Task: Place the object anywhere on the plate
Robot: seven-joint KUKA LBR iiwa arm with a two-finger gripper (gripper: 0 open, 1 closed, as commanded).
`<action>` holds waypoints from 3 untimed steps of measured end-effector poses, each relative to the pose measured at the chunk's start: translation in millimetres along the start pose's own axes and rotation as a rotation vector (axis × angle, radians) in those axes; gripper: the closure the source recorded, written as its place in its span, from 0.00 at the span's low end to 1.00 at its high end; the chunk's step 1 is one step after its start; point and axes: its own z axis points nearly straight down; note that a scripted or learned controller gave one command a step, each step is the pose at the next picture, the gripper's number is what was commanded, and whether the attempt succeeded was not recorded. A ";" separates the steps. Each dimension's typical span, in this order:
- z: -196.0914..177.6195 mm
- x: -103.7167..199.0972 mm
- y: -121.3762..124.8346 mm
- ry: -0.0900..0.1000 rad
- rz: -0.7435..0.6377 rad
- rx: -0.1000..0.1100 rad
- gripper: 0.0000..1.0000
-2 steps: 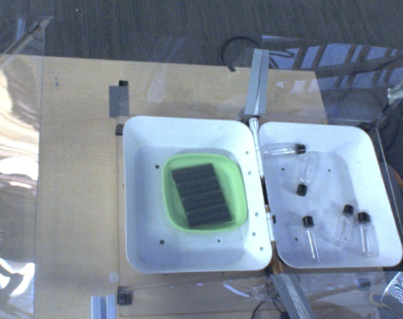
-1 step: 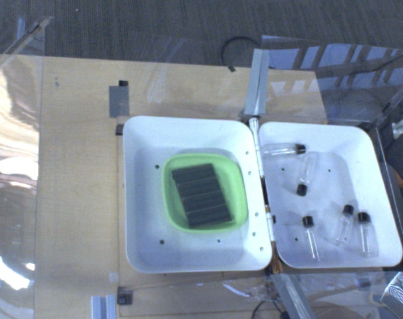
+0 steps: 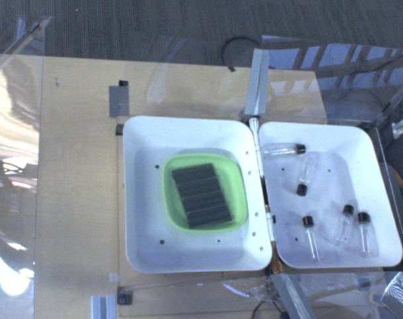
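Right bin: clear vials, outlines faint.

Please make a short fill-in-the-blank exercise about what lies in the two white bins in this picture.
1. The green plate sits in the ____ bin.
2. A dark ridged block lies on the ____.
3. The right bin holds ____ clear vials with black caps.
4. All of the vials are lying ____, none upright.

Missing words: left; plate; five; down
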 end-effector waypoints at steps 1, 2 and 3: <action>76.3 -11.9 -11.8 0.002 -0.070 0.004 0.00; -0.8 -11.5 1.0 -0.001 -0.343 -0.003 0.00; 65.3 -15.9 -13.7 0.002 -0.393 0.003 0.00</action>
